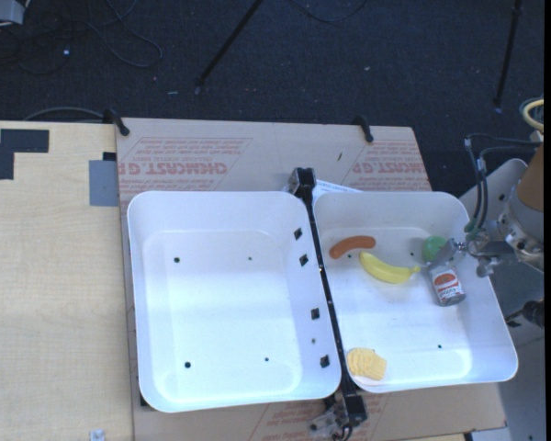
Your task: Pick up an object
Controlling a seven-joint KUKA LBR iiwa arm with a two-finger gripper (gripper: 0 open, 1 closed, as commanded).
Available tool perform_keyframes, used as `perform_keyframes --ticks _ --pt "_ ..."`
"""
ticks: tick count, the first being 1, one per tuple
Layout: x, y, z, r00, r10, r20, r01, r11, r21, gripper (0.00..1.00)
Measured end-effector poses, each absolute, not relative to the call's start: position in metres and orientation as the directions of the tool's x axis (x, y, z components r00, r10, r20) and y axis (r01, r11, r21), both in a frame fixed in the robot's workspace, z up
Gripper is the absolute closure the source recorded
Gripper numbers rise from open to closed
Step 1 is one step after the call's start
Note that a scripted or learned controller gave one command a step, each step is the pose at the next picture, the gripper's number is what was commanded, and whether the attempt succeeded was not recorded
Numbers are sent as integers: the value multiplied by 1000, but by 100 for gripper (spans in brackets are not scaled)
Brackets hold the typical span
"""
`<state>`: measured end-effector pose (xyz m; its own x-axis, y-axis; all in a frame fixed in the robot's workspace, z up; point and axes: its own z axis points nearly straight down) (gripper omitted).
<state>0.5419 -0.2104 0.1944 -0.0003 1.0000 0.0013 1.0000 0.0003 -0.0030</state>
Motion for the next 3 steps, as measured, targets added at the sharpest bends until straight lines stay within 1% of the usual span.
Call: perform_keyframes --ticks 1,2,3 --pt "623 -161 82 -7 1000 1 1000 7 0 0" --pt "585 -163 87 1 1000 1 1000 -1 -6 0" --pt "587 -164 97 1 1000 1 1000 -1 -5 100"
